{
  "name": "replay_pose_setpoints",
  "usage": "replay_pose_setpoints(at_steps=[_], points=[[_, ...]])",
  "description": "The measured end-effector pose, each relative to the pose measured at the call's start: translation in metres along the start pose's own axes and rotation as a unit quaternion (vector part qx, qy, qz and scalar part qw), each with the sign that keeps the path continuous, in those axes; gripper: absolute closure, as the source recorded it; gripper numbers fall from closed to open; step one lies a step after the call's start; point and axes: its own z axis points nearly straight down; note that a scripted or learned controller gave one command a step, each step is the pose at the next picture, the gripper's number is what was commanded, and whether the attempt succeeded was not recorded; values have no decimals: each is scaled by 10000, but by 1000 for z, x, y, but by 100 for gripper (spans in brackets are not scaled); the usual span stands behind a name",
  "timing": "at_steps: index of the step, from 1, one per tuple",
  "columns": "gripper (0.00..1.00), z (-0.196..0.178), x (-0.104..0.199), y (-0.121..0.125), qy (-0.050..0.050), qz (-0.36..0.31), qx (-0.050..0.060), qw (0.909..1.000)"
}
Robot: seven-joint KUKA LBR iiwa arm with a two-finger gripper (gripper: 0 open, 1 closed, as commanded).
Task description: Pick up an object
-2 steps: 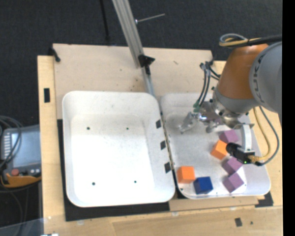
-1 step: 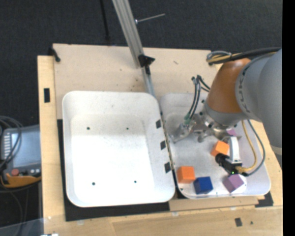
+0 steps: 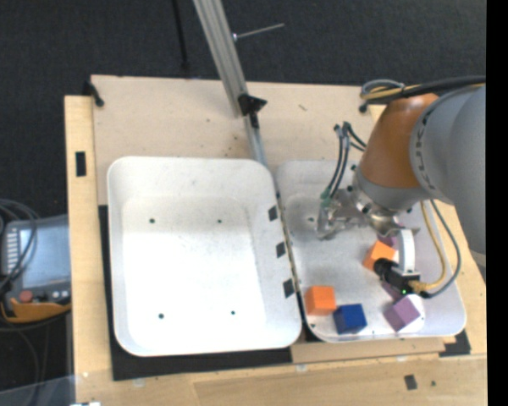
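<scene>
Gripper (image 3: 332, 220) low in right bin (image 3: 305, 184), apart from 4 blocks

Even overhead light, soft focus, mild glare on white bins (image 3: 195, 176).

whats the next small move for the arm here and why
Probably a short lateral correction before descending. The gripper sits over a bare patch of the right bin, while the orange cube, blue cube and purple cube lie nearer that bin's near edge. Shifting toward the orange cube, which stands slightly apart from the others, looks the likeliest way to get a clean pick.
</scene>
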Motion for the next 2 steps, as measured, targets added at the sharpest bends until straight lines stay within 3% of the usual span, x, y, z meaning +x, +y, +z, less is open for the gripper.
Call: replay_pose_setpoints(at_steps=[2], points=[[100, -119, -3, 4, -9, -77, -24, 10000]])
